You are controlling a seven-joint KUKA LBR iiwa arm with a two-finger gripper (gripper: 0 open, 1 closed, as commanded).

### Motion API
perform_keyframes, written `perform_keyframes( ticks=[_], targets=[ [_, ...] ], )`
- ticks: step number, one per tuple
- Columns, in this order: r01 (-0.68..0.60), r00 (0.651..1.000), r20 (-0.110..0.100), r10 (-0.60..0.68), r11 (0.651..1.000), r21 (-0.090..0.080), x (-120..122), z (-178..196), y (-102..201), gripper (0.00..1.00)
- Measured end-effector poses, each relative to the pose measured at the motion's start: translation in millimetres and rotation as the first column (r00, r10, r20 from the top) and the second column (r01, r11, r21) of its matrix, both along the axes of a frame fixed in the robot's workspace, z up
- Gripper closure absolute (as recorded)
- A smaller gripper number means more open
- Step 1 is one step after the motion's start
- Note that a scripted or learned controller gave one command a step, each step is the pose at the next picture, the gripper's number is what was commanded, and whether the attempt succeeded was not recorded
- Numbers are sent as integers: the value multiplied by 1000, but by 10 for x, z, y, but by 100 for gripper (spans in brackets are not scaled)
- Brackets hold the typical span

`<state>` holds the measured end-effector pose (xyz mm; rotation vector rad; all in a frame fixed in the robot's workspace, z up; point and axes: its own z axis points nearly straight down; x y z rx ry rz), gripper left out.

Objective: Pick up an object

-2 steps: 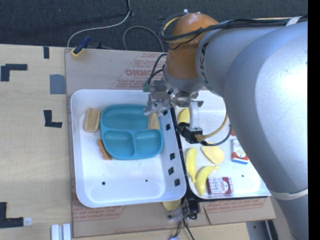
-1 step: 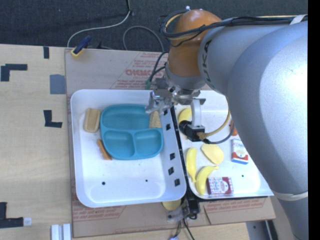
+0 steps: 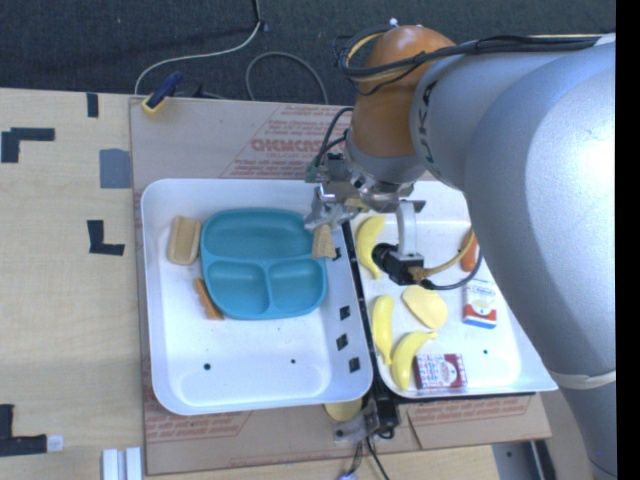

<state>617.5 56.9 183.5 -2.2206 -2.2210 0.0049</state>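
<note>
Above the bins' shared wall, arm (image 3: 520,158) | blue divided tray (image 3: 264,265): left bin, stiff, bulky | bananas (image 3: 383,326): right bin, light, soft, grip mid-length | gripper (image 3: 328,218): small tan piece (image 3: 323,243) at tips, jaw state unreadable

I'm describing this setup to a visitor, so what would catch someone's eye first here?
The big grey arm with its orange band sweeps in from the right, its gripper low over the divide between the bins. In the left bin lies a bright blue divided plate; the right bin holds yellow bananas.
</note>
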Motion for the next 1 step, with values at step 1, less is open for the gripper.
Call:
perform_keyframes(
  ticks=[1],
  targets=[
    [-2,1000,0,2,1000,1,-86,4,216,100]
  ],
)
